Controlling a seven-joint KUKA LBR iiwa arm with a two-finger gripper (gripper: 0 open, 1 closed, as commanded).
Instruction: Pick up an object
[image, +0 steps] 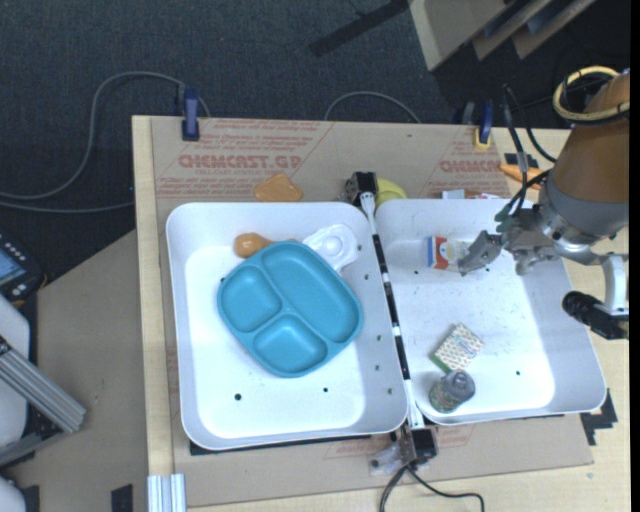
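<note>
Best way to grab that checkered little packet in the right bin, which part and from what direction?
Probably straight from above. The checkered packet lies flat on the right bin floor, turned diagonal, so close across its narrower width with the fingers rotated to match that diagonal. Its upper and right sides have open floor; the small grey round object sits close below, so keep the gripper away from that side.

We see two white bins (200, 300) side by side on a wooden bench (150, 200) at centre frame, blue clamps (190, 112) at its upper edge, dark carpet (60, 60) beyond.
</note>
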